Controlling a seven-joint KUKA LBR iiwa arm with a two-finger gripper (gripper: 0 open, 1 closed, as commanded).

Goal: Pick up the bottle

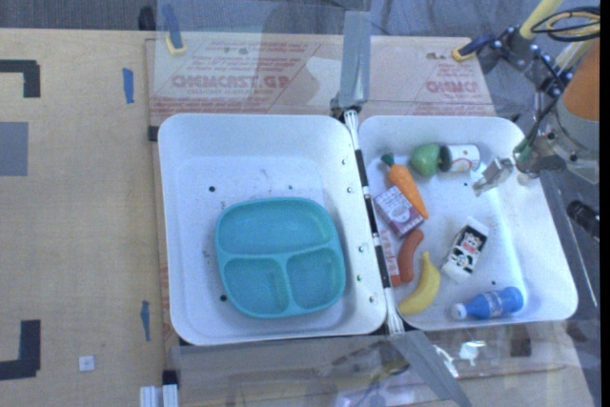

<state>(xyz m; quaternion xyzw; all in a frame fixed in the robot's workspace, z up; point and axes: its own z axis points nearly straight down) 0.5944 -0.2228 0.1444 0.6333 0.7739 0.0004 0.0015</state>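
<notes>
The bottle [491,303] is small and clear blue with a white cap. It lies on its side in the front right corner of the right bin [558,234], cap pointing left. My gripper [494,175] hangs over the back right part of that bin, well behind the bottle and just right of a white tube [463,156]. Its fingers look open and hold nothing. The orange-banded wrist [581,91] comes in from the right edge.
In the right bin lie a green apple [428,158], a carrot [408,189], a snack packet [396,211], a sausage [409,255], a banana [423,286] and a small milk carton [466,250] just behind the bottle. The left bin [191,157] holds a teal divided plate [279,256].
</notes>
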